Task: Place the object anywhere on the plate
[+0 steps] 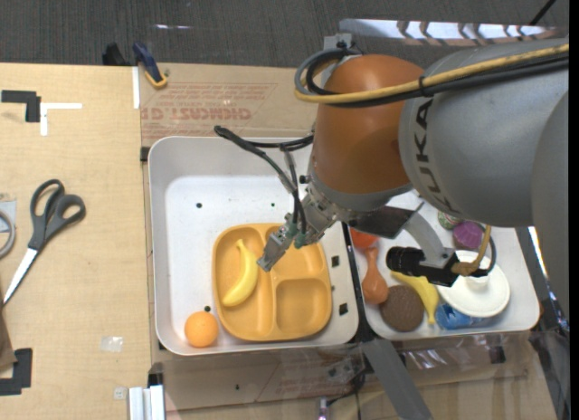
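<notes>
The gripper [276, 251] hangs low over the yellow plate [303, 305], near the middle of the frame, just above the wall between the plate's parts. I cannot tell if it is open or closed, or if it holds anything, because it looks small and dark from here. Just to the left of the gripper lies a banana [237, 273] in the plate's long left part. The banana runs from upper left to lower right in a curve, and its top end is close to the gripper. So the banana looks to be on the plate already. An orange ball [201, 328] sits off the plate, in the lower left corner of the left bin [172, 228], well apart from the gripper. If the ball is the next thing to move, the arm must go down and to the left. The right bin [516, 319] holds a pile of toys.
</notes>
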Controlling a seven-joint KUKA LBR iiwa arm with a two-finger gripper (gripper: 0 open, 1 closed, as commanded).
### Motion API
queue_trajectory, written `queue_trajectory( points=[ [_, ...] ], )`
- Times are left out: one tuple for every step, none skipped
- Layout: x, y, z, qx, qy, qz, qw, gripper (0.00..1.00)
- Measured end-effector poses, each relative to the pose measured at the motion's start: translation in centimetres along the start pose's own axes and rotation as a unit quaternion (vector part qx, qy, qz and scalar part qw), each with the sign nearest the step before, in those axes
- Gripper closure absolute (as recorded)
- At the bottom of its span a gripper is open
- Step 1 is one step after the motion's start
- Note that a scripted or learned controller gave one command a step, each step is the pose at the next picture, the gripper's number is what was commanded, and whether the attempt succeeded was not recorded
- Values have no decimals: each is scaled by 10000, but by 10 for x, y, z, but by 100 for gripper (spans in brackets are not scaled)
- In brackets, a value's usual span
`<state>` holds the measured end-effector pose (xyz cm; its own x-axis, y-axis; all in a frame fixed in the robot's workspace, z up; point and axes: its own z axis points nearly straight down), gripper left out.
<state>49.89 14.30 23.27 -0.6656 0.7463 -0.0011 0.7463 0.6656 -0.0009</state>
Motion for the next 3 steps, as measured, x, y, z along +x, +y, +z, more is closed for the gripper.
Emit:
queue_trajectory(
  points=[
    [-34,-59,42,12,9,1087,9941,0],
    [-35,-58,34,11,6,1098,9940,100],
    [-60,-31,7,4,1,825,9966,100]
  ],
)
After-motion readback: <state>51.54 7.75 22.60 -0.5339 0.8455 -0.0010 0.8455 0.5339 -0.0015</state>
